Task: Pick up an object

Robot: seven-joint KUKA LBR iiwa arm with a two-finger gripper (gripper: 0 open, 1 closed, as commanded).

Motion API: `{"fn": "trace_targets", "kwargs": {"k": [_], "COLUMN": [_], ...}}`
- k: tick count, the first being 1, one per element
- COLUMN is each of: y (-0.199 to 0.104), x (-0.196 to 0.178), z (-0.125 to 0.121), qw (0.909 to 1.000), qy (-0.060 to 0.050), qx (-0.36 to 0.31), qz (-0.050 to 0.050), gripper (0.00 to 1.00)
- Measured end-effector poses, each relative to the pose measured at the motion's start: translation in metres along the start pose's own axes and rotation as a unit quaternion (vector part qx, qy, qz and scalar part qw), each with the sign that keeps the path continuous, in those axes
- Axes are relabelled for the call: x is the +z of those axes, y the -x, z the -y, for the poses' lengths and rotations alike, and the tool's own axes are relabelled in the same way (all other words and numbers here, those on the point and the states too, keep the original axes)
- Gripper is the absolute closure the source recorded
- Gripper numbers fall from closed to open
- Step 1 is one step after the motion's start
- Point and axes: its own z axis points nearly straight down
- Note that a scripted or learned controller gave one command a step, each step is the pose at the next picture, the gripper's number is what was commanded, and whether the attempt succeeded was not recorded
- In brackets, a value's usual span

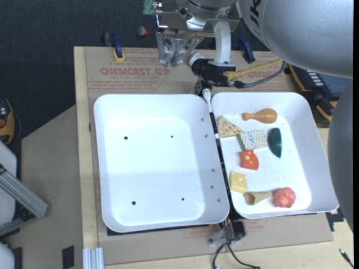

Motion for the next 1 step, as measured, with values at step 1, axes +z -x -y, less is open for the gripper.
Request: {"fn": "trace_targets", "kwargs": {"k": [1], "y": [-0.0259], "x": [-0.0177], "z": [0.0198], "qw": [1.0], "qy": [0.004], "qx": [0.002], "qz": [0.0], "gripper": [1.0]}}
